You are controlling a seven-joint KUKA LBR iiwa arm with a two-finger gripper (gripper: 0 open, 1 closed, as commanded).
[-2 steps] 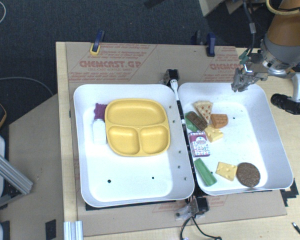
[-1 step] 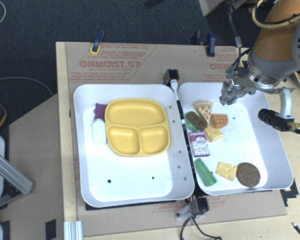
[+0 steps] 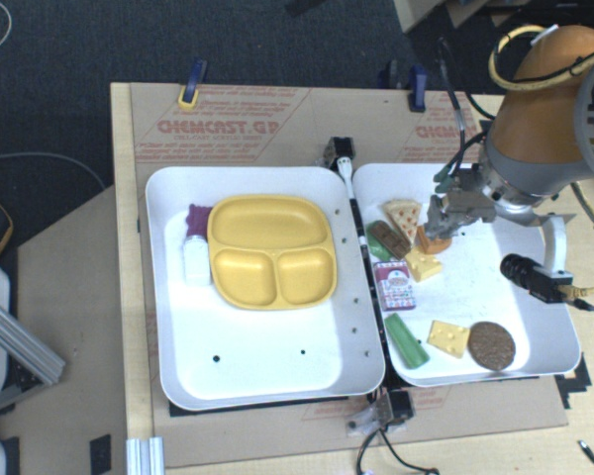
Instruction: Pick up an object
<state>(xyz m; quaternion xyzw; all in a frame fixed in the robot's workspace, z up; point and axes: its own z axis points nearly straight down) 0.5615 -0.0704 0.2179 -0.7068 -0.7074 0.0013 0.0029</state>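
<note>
The grey arm with its orange band (image 3: 544, 77) reaches in from the right, and its gripper (image 3: 444, 228) hangs low over the upper left part of the right-hand shallow white bin (image 3: 549, 359). The tip sits directly above a small orange block (image 3: 429, 242), touching or very nearly touching it. Whether the fingers are spread or closed cannot be told from this angle, and nothing can be seen clamped between them.

Around the orange block lie the other toy foods in the same bin. A pale wedge with red dots, like a slice of pizza (image 3: 403, 213), lies just to its upper left. A dark brown sausage-like piece (image 3: 386, 238) lies to the left, near the bin's wall. A pale yellow cheese-like chunk (image 3: 424, 268) sits just below the orange block. A small red and white printed carton (image 3: 394, 285) lies left of that. Further down are a green stick like a bean pod (image 3: 407, 339), a yellow holed cheese wedge (image 3: 448, 337) and a round dark brown patty (image 3: 491, 345), side by side along the lower edge.

The left-hand white bin (image 3: 257, 364) holds a yellow three-compartment plastic tray (image 3: 272, 250), with a purple item (image 3: 197, 219) and a small white bottle (image 3: 195, 260) beside its left edge. Both bins rest on the cardboard-covered desk (image 3: 277, 122).
</note>
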